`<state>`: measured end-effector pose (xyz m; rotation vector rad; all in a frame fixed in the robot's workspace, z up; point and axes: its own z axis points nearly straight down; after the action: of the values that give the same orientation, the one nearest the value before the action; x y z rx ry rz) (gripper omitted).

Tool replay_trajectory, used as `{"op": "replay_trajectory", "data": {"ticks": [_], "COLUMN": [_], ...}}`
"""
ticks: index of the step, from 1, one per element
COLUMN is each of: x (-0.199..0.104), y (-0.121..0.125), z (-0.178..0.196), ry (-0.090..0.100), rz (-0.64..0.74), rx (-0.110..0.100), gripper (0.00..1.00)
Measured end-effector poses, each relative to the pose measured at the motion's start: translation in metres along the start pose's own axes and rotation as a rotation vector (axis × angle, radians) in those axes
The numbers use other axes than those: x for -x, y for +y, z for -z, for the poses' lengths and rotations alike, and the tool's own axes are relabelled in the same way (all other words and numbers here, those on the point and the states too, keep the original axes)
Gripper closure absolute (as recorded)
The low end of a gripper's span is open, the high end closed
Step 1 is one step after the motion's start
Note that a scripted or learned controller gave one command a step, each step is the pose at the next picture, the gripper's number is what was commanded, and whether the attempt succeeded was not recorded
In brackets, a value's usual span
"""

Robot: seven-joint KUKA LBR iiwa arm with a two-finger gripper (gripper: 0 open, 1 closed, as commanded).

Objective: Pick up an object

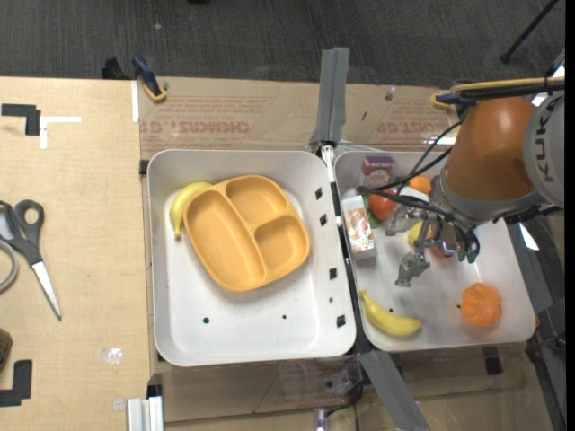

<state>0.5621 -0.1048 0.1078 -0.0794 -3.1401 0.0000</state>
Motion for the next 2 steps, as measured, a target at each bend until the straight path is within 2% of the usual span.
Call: {"op": "replay_trajectory", "data": {"ticks": [1, 2], "x": [0.051, 0.0547], "y": [0.0116, 0.0115], "z": [-0.0163, -0.0088], "ry": [0.013, -0.001], "rz": [-0.026, -0.025], "rx": [0.001, -0.001], "gripper": [0.0, 1.0]}}
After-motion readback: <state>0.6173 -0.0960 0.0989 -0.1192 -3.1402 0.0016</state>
